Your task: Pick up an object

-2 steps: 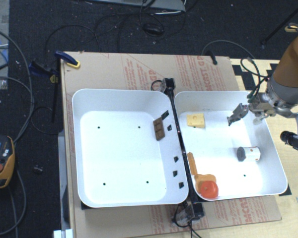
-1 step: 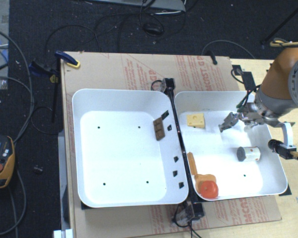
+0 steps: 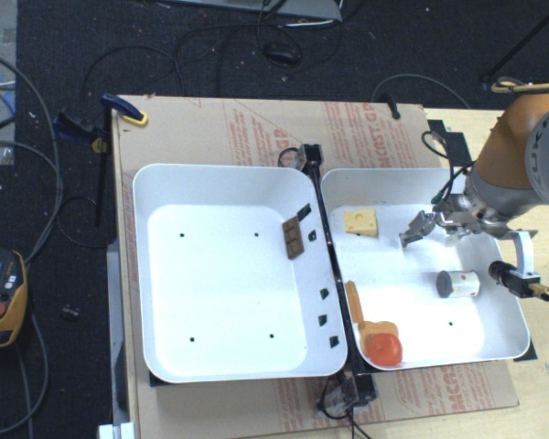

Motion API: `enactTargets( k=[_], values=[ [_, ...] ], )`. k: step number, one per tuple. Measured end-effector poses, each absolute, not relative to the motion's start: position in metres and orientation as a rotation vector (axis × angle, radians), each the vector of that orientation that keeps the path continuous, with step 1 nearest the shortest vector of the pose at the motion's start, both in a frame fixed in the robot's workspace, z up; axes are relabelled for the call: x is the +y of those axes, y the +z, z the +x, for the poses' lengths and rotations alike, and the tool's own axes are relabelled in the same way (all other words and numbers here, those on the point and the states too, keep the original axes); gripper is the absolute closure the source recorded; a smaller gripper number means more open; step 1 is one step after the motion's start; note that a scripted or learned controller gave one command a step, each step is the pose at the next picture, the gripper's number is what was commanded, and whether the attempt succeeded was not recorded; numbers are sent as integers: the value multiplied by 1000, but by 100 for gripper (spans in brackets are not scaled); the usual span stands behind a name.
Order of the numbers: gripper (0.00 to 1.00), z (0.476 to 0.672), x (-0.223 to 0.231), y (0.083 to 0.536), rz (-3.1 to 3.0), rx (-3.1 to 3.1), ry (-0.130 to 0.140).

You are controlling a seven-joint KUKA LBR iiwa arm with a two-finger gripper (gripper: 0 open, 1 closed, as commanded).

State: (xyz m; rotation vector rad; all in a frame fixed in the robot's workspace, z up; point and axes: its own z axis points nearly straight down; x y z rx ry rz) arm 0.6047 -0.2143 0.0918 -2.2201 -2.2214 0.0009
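The gripper [image 3: 415, 233] is seen hanging over the right bin [image 3: 421, 179], in its upper middle, reached in from the bin's right edge, and nothing is seen between its tips; whether it is parted or closed cannot be told from this slant. Three candidates are counted in that bin. The yellow cheese wedge [image 3: 360, 222] is set toward the bin's upper left corner, just beside the gripper on its left and nearly level with it, so a short sideways shift is judged enough. The small grey-and-white cylinder [image 3: 459, 284] is laid nearer the right edge, below the gripper, its long axis run roughly left to right across the bin. The red tomato with the orange handle [image 3: 381, 345] is tucked at the lower left corner, well apart from the tool. In the left bin [image 3: 220, 273] a brown block [image 3: 293, 240] is propped near the upper right wall. The wedge is judged the nearest target.
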Motion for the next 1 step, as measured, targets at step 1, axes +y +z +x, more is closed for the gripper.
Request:
enactTargets(
  k=[1],
  values=[
    [100,605,-214,103,-2221,-2223,-1]
  ],
)
